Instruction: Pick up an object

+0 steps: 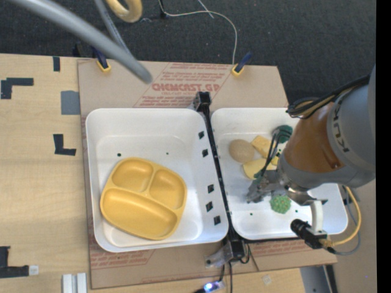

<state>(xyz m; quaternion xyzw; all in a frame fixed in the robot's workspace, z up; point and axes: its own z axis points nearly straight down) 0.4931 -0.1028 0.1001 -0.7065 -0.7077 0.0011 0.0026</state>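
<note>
While left bin (98, 133) holds tray (143, 197) — right, food bits (244, 151).

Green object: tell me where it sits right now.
In the camera view, the green object lies in the right bin, toward its near edge, just below the gripper and below the yellow pieces.

Yellow tray (143, 198), white bins (98, 130), green ball (280, 204).

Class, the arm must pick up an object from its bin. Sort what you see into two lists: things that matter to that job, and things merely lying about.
Matter to the job:
gripper
green object
tan object
yellow pieces
right bin

Lying about:
yellow divided plate
left bin
cardboard sheet
</note>
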